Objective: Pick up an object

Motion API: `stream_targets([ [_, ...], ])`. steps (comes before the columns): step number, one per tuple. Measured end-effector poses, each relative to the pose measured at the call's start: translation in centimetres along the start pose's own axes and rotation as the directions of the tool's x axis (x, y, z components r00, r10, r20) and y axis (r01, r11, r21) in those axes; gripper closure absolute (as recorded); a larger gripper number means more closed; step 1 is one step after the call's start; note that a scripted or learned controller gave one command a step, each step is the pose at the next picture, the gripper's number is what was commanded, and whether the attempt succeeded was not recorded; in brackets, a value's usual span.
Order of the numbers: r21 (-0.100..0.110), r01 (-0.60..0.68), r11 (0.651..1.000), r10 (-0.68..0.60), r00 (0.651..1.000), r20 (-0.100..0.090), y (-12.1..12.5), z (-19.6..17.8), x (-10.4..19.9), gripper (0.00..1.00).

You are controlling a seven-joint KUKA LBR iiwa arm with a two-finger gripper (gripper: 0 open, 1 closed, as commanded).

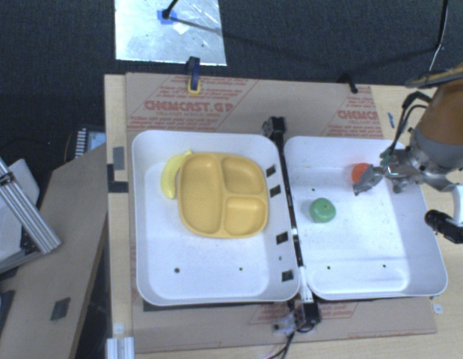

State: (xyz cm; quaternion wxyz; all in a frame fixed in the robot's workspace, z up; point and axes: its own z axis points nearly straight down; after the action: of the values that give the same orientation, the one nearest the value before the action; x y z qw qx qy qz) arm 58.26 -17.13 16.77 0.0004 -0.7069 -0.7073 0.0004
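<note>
You are at the approach step: the claw (372, 178) sits over the right bin (366, 271), at its far right side, just beside the orange thing (360, 172), and nothing can be seen between its fingers. Whether they are spread or pressed together you cannot tell from this slant, since the wrist covers most of them.

Two candidates lie in that bin. The orange thing is small, rounded and glossy, partly hidden by the claw, near the far wall. The green ball (322, 210) lies near the bin's middle, apart from the claw, round and smooth with a paler patch on top; judged by shape, it may roll if nudged from one side.

In the left bin (216, 283) rests a yellow tray (220, 194), hard-looking plastic with three compartments and rounded corners, and a banana (170, 174) curves along its left edge, touching it.

The next move likely calls for settling on the orange thing, since it is nearest, centring the fingers on either side of it and lowering straight. The bins are white, shallow and smooth, standing on printed cardboard (238, 103) on the worktop.
</note>
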Motion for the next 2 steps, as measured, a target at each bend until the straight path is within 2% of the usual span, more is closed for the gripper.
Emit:
stream_targets([
  [1, 0.000, 0.000, 1.000, 0.000, 1.000, 0.000, -0.4, 6.1, -0.3, 0.00],
  [2, -0.005, 0.000, 1.000, 0.000, 1.000, 0.002, -0.2, 4.7, -0.3, 1.00],
])
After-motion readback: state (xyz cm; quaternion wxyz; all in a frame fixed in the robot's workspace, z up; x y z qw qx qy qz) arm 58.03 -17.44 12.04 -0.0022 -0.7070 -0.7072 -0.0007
